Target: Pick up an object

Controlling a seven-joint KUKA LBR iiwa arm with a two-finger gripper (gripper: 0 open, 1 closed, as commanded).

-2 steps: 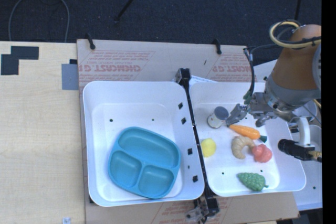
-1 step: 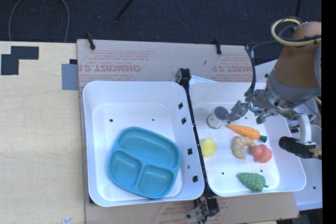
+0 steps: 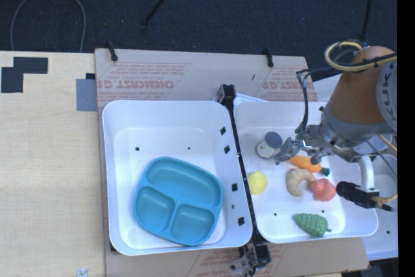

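A pale wooden counter [image 3: 45, 165] carried two shallow white bins side by side on cardboard, with dark floor behind. In the right bin [image 3: 363, 227], the tool [image 3: 299, 154] sat low over a small orange carrot-like piece [image 3: 306, 163]; whether its fingers were spread or pressed together could not be told. Near it lay a grey-and-cream cup [image 3: 268, 144], a yellow ball [image 3: 257, 182], a tan peanut shape [image 3: 296, 181], a pink-red fruit [image 3: 323, 189] and green grapes [image 3: 310, 224]. The left bin [image 3: 123, 120] held a blue divided tray [image 3: 177, 199].
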